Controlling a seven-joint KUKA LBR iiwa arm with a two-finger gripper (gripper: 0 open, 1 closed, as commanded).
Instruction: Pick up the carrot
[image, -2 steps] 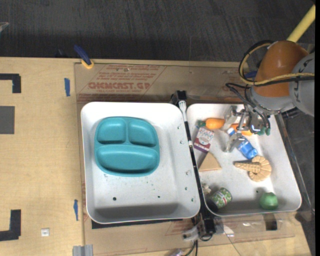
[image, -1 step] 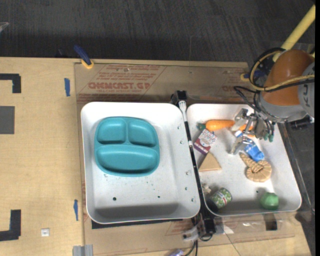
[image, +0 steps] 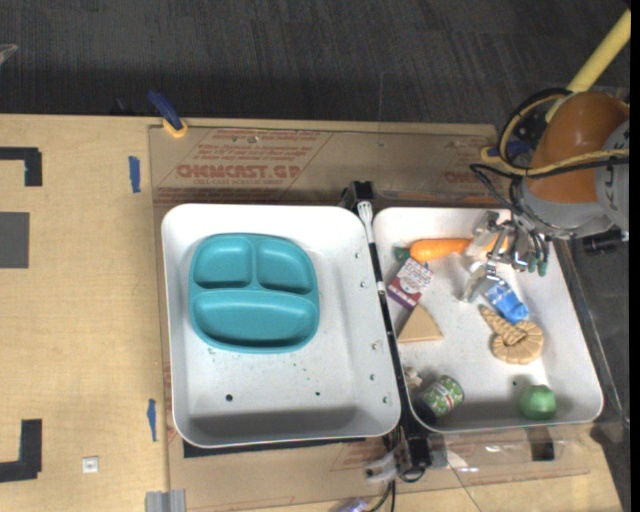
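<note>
The carrot (image: 440, 248) is orange with a green stub at its left end. It lies flat near the far edge of the right bin (image: 580, 350), pointing left to right. My gripper (image: 482, 263) hangs just right of the carrot's thick end, close to it and over the bin floor. It is open, with nothing between its fingers. The orange-banded wrist (image: 575, 150) rises above it at the bin's far right corner.
Near the carrot lie a purple and white packet (image: 410, 280) and a tan wedge (image: 420, 325). A blue and white item (image: 505, 300), a woven tan piece (image: 515, 340), a green ball (image: 538, 401) and a green can (image: 440, 393) share that bin. A teal divided plate (image: 255, 290) sits in the left bin (image: 200, 400).
</note>
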